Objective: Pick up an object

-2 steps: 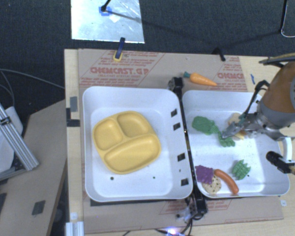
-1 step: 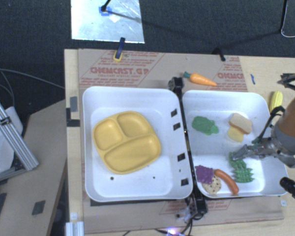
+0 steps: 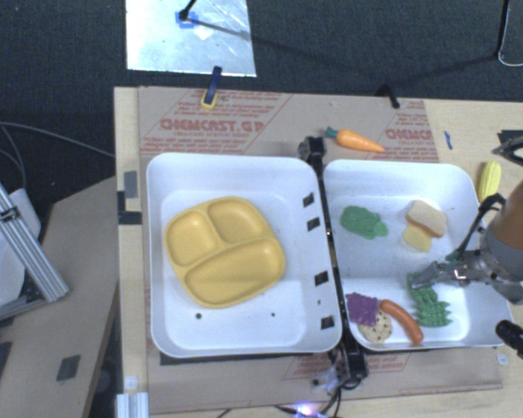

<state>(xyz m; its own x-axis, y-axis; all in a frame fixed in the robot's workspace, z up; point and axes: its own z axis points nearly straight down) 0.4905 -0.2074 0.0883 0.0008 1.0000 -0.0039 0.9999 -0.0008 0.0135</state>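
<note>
**Tool low in the right bin, next to the green toy**

The tool (image 3: 423,277) is down inside the right bin (image 3: 458,181), at about 4 o'clock in the view. Its two fingers are spread apart, and nothing sits between them. Just below the tool, touching or almost touching it, lies a dark green leafy toy (image 3: 431,307).

At 9 o'clock from that toy is a red sausage (image 3: 401,319). Beside the sausage sit a purple toy (image 3: 362,304) and a spotted cookie (image 3: 376,327). Higher up in the same bin, at 12 o'clock from the tool, are a piece of bread (image 3: 425,218) on a yellow cheese block (image 3: 416,238). A light green toy (image 3: 363,222) lies to their 9 o'clock.

The left bin (image 3: 170,177) holds a yellow plate (image 3: 225,251) with three parts.

On the worktop (image 3: 270,116), a carrot (image 3: 355,139) lies just past the bins at 12 o'clock. A yellow corn cob (image 3: 489,181) rests by the right bin's 3 o'clock side.
</note>
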